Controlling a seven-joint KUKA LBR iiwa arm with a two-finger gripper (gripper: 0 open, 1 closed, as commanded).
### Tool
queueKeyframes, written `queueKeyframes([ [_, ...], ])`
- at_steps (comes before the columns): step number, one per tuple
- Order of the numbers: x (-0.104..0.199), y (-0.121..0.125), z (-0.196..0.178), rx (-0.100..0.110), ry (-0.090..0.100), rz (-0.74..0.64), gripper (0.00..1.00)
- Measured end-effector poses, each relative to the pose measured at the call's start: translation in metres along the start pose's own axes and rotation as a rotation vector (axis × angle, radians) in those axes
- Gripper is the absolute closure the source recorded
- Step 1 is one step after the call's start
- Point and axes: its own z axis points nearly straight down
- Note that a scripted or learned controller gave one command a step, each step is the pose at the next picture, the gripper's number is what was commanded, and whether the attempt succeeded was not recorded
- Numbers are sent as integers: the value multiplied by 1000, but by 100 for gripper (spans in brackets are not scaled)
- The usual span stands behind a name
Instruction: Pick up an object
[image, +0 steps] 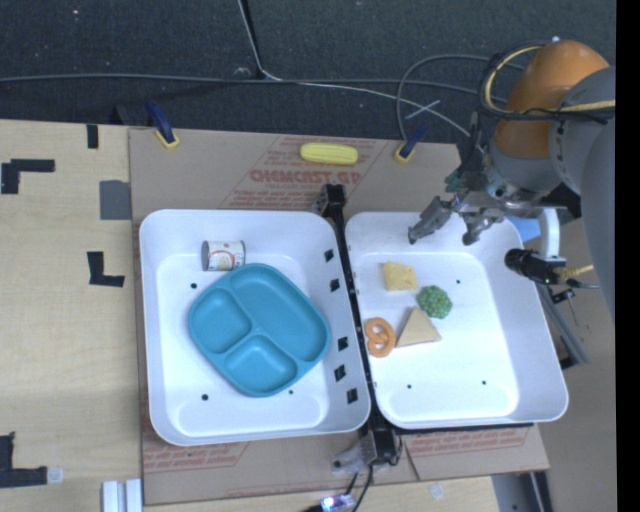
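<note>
The gripper hangs with its fingers spread and nothing between them, over the right bin at its 12 o'clock edge. At the gripper's 7 o'clock lie a yellow cheese block, a green broccoli, a tan wedge and a pretzel. The left bin, at 9 o'clock, holds a blue divided plate and a small can.

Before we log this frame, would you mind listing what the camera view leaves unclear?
- Can in the left bin: its label is too small to read.
- Gripper: empty, fingers spread over the right bin's far edge; height above it is unclear from this slanted view.
- Arm: cut off by the view's right edge.
- Tray: what lies beneath it is hidden.
- Pretzel and wedge: touching or just close, cannot tell.
</note>
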Motion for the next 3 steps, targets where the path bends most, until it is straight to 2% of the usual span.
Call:
queueKeyframes([
  [1,0,3,-10,-15,-2,-3,0],
  [2,-4,7,35,-13,-4,-3,0],
  [3,-5,-1,92,-16,-4,-1,0],
])
